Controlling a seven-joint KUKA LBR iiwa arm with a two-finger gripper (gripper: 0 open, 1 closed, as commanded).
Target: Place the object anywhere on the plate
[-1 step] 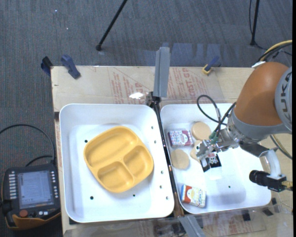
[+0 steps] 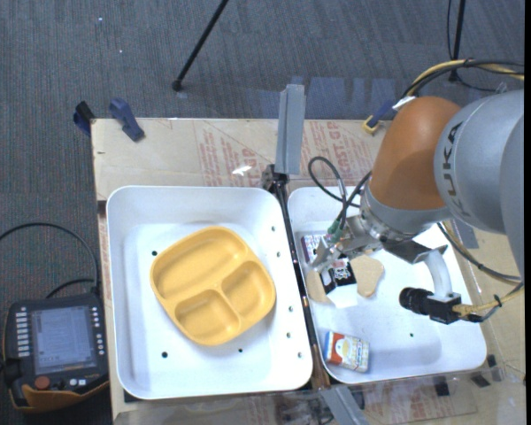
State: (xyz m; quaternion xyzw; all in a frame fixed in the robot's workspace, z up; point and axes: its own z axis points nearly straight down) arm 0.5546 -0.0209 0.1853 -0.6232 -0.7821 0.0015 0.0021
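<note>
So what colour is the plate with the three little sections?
The plate is yellow all over, lying in the left white bin, seen in the camera view.

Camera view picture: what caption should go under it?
Robot arm's gripper hangs low in the right bin while the yellow plate waits.

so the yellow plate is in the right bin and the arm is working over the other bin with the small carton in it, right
Not quite: the camera view shows the yellow plate in the left bin, not the right one. The rest holds: the arm's claw is over the right bin, the one with the small carton near its front edge.
</note>
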